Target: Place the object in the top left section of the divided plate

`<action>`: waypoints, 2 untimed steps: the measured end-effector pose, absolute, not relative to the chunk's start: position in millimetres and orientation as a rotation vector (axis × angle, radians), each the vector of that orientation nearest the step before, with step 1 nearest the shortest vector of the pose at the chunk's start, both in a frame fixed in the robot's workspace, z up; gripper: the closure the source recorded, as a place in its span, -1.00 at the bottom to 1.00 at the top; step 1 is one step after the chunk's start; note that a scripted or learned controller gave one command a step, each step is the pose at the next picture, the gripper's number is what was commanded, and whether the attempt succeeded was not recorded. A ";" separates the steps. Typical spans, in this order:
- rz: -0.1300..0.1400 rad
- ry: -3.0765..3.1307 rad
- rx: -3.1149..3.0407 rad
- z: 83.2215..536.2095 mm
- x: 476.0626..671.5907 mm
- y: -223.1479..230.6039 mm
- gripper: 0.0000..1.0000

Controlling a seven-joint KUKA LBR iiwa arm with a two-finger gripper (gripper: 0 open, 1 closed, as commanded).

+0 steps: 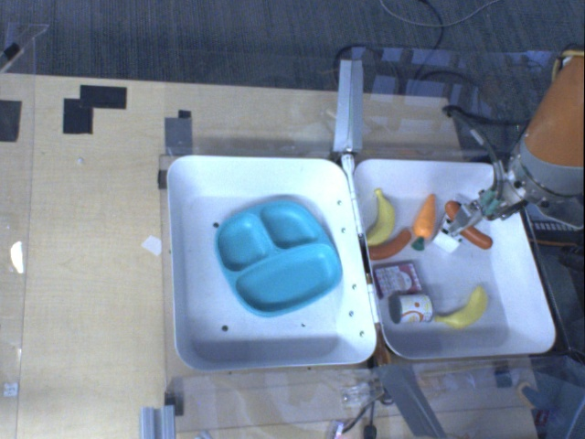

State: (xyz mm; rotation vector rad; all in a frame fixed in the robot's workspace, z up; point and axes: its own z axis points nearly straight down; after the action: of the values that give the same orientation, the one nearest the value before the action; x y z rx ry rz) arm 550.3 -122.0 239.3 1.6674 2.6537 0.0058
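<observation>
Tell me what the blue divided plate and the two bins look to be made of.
The divided plate looks like moulded plastic: uniform turquoise, rounded ridges, a soft sheen rather than a glassy one. The left bin and right bin look like thin white plastic or coated sheet, matte, with rounded corners; the view leaves that open.

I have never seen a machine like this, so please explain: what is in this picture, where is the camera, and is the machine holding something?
One camera looks down at a slant on a wooden bench. The grey and orange shape at the right is a robot arm; its hand hangs low over the right white bin, near a sausage. Whether it holds anything cannot be told. That bin also contains two bananas, a carrot, another sausage, a small packet and a can. The left bin holds a blue divided plate with three sections.
</observation>
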 end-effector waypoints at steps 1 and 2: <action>0.002 2.562 1.813 154.6 505.3 -111.1 1.00; 0.004 2.680 1.632 185.0 488.2 -65.3 1.00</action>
State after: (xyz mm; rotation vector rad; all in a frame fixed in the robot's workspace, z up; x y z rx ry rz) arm 488.2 -65.3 185.0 1.6321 2.6795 0.0041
